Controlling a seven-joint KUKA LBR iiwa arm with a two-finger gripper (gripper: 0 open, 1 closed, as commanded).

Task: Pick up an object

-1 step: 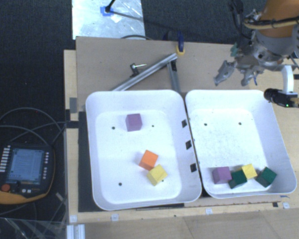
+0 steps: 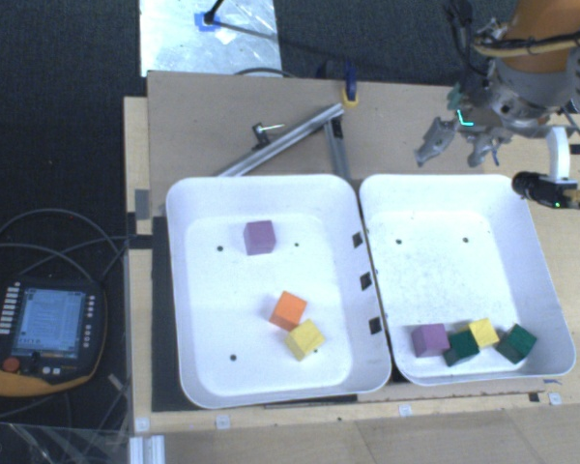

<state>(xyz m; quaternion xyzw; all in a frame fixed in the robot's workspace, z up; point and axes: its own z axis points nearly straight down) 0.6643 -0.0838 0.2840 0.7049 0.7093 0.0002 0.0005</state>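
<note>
Overhead, dark carpet surrounds a tan bench carrying two white bins. In the left bin lie purple, orange and yellow cubes. Along the right bin's near wall sit purple, green, yellow and green cubes. A teach pendant rests on the carpet. Above the right bin's far edge, the claw hangs, fingers apart, holding nothing.

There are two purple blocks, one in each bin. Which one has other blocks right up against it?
The purple block in the right bin: a dark green block sits against it. The purple block in the left bin stands alone.
</note>
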